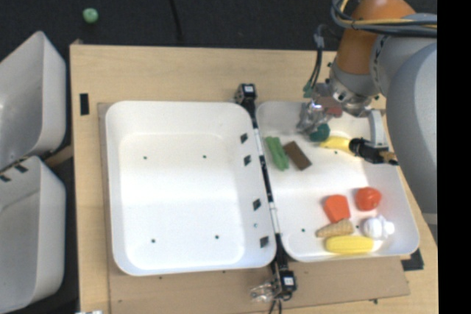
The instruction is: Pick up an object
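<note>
My gripper (pixel 312 119) hangs low over the far part of the right bin (pixel 309 243). A small teal ball (pixel 319 133) sits directly under its tip, touching or nearly touching it; whether it is gripped is unclear. A green block (pixel 276 153) and a brown block (pixel 297 155) lie just to the left of the ball. Near the bin's front are an orange block (pixel 336 207), a red piece (pixel 368 197), a white ball (pixel 376 228), a tan cone (pixel 335 229) and a yellow banana (pixel 349 245).
The left bin (pixel 118 158) stands beside the right one, joined along a clipped middle rim (pixel 263 180). A small yellow thing (pixel 335 143) lies right of the teal ball. The grey arm (pixel 412 92) fills the right side above the bin.
</note>
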`<state>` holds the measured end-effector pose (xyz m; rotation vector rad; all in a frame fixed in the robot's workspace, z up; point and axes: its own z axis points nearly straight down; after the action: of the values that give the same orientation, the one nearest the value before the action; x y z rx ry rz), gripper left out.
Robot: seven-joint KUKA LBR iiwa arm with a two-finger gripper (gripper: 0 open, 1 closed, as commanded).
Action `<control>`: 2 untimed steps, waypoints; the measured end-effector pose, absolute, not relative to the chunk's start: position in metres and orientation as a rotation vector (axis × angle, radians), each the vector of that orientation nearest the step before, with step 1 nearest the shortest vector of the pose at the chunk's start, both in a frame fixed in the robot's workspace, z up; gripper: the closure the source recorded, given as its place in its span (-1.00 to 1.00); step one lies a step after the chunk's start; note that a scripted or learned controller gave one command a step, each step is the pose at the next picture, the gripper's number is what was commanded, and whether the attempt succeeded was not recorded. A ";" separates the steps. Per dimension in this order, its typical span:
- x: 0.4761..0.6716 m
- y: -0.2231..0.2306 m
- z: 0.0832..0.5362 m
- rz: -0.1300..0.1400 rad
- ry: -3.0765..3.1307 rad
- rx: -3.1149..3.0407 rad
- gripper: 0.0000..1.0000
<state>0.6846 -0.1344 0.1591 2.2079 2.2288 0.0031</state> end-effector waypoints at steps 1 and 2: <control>0.627 -0.145 0.119 0.013 2.214 2.209 1.00; 0.593 -0.147 0.113 0.023 2.202 2.202 1.00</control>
<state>0.5926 -0.1472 0.1132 2.2023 2.2022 0.0234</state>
